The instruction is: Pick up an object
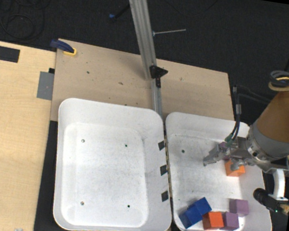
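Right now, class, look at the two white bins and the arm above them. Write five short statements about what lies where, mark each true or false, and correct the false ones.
1. The blue block lies in the right bin. True.
2. The left bin holds the purple blocks. False: both purple blocks lie in the right bin.
3. The gripper is over the right bin. True.
4. Every block is blue. False: some are orange or purple.
5. An orange block sits beside the gripper. True.

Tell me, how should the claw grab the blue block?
Come straight down on the blue block and pinch its two long flat sides. It lies tilted in the right bin, its left side open; an orange block sits close on its right, so turn the claw to match the tilt.
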`<state>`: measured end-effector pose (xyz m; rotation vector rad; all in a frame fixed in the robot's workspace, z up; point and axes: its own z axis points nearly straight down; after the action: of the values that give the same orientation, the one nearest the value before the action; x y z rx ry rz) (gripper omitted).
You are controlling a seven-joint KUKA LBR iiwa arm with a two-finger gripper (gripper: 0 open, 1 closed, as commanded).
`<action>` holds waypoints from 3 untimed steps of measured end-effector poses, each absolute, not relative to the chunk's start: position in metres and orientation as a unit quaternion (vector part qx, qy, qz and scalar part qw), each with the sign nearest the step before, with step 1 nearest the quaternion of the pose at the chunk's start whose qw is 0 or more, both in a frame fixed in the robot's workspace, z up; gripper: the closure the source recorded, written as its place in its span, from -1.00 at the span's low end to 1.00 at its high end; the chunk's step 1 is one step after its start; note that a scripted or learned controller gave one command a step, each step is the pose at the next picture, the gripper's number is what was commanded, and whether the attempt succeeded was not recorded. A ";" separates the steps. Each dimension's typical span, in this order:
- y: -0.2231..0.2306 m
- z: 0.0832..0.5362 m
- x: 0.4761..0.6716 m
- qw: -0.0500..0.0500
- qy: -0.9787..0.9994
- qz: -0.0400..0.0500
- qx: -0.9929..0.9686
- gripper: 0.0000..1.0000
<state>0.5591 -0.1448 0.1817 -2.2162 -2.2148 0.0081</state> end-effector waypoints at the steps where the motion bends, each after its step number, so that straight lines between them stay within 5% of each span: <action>1: -0.148 0.118 0.556 0.004 -0.707 0.003 -0.707 -1.00; 2: -0.148 0.092 0.556 0.001 -0.706 0.000 -0.708 -1.00; 3: -0.149 0.102 0.556 0.002 -0.703 0.000 -0.711 1.00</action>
<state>0.5557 -0.1488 0.1020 -2.2307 -2.2064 0.0003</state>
